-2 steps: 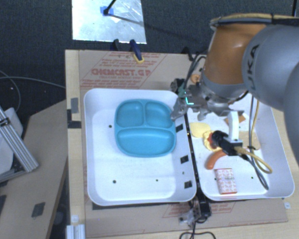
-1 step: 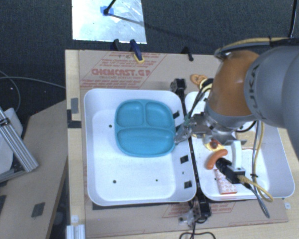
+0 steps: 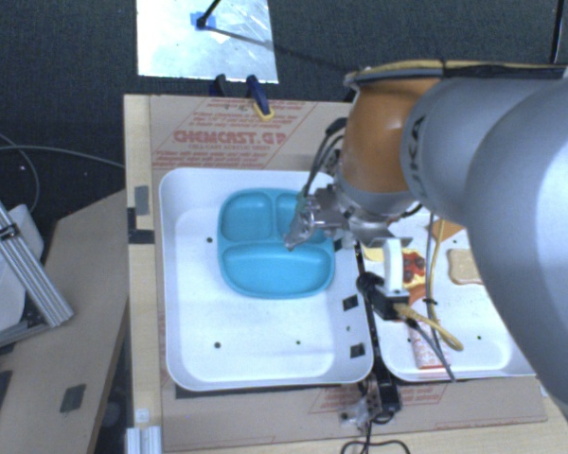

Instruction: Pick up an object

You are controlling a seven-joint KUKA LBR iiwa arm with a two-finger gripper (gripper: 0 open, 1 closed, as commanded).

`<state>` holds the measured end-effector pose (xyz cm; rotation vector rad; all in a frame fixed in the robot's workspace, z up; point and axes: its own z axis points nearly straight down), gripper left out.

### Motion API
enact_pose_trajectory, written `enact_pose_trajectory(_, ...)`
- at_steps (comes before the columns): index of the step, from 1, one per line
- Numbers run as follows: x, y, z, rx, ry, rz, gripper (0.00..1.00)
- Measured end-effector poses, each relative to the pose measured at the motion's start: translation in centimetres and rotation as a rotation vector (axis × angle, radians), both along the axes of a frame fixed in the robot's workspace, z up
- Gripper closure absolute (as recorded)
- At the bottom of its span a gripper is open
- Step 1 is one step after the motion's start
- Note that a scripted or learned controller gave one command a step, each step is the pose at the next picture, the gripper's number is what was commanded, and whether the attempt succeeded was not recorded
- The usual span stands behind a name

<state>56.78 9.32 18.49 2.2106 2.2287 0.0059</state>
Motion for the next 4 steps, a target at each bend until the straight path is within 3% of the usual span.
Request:
enact_pose_trajectory(1,5.5,6.8,3.5,0.002,-0.006,0.002,0.0)
enact_pose_trajectory(2,6.4,2.8,-9.8,-0.001,0.004,-0.01,0.0)
enact_pose_trajectory(3,8.7,-3.3,20.9,0.0,-0.018,-0.009,0.0)
enact_pose_trajectory(4,10.0,-14.0,11.6,-0.005,0.01,-0.017,0.0)
